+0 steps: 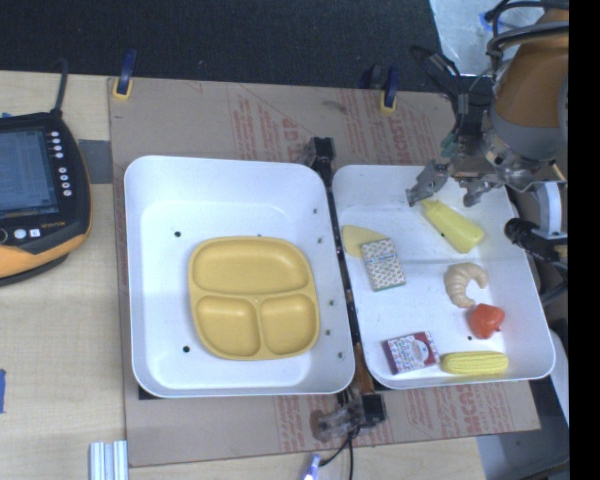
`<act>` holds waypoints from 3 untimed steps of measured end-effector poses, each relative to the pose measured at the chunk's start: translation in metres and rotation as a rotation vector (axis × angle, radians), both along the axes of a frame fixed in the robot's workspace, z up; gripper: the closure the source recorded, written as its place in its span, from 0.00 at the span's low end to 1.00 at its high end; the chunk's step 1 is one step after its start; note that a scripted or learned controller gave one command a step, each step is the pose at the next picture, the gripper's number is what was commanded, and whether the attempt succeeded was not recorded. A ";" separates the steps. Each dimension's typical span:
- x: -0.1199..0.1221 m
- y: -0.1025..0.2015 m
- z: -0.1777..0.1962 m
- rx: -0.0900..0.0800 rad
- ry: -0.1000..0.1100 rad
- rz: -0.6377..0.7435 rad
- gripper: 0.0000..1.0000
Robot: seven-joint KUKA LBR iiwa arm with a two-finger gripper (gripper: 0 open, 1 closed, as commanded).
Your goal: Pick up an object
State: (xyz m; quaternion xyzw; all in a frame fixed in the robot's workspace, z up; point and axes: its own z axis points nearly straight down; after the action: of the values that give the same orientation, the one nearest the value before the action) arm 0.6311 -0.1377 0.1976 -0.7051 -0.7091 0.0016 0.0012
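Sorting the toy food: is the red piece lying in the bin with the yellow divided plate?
No. The red toy food piece lies in the right bin, while the yellow divided plate sits in the left bin.

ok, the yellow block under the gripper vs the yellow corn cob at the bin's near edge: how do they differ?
The smooth yellow oblong block lies on a diagonal at the far end of the right white bin, just below the gripper, whose fingers are spread. The ridged yellow corn cob lies level along the near rim, beside a red-and-white packet, and looks slimmer. Both are yellow, elongated, lying flat, ungripped.
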 end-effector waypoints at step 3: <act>0.026 -0.065 -0.094 -0.001 0.000 0.002 1.00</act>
State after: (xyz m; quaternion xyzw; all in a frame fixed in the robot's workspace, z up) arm 0.6568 -0.2023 0.1032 -0.7043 -0.7099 0.0021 0.0009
